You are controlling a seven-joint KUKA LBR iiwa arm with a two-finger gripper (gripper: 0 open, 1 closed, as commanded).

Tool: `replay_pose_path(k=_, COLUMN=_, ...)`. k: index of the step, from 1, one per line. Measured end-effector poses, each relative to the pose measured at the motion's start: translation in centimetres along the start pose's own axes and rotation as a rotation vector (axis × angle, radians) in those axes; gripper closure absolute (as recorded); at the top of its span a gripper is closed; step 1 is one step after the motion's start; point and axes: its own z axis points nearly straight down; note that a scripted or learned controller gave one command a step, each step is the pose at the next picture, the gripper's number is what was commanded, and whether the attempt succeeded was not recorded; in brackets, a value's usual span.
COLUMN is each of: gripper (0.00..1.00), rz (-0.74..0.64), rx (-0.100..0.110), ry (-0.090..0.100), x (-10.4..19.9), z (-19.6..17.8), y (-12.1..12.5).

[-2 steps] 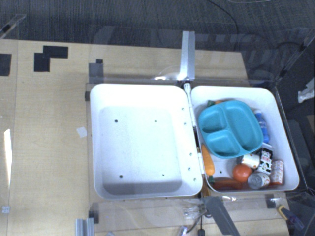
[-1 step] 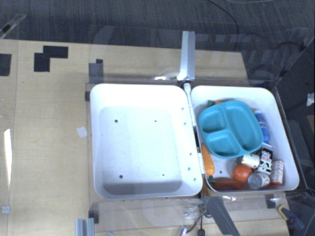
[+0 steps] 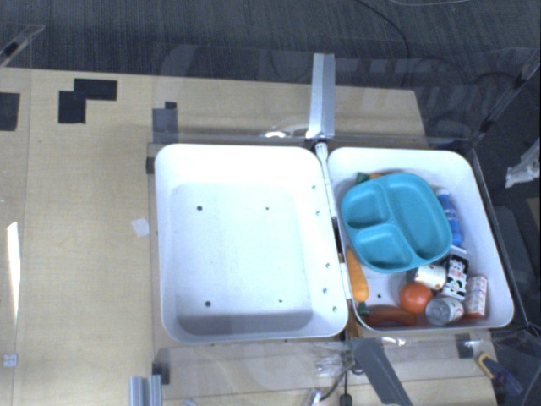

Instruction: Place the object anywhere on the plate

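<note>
A turquoise plate (image 3: 396, 220) with three compartments lies in the right bin (image 3: 473, 176), tilted over other items. Small objects crowd around its near and right sides: an orange carrot-shaped piece (image 3: 358, 279) along the bin's left wall, a red-orange ball (image 3: 415, 297), a silver can top (image 3: 439, 311), a white cup-like item (image 3: 430, 276), a red and white can (image 3: 476, 297), a black and white patterned piece (image 3: 456, 276) and a blue item (image 3: 448, 214) by the plate's right rim. A dark red object (image 3: 390, 316) lies at the bin's near wall.
The left bin (image 3: 241, 239) is a shallow white tray with a few small dark dots on its floor. A grey metal post (image 3: 322, 96) stands behind the seam between the bins. Wooden bench surface extends to the left.
</note>
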Motion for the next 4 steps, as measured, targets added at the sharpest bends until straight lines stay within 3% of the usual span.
replay_pose_path(k=1, gripper=0.00, rz=0.363, rx=0.001, ry=0.000, x=-0.4, z=-3.6, y=-0.3)
replay_pose_path(k=2, gripper=0.00, rz=0.707, rx=0.003, ry=-0.001, x=3.1, z=-3.5, y=5.6)
replay_pose_path(k=3, gripper=0.00, rz=0.869, rx=0.003, ry=-0.002, x=2.7, z=1.9, y=8.5)
replay_pose_path(k=4, gripper=0.00, rz=0.614, rx=0.005, ry=-0.001, x=6.8, z=4.0, y=6.3)
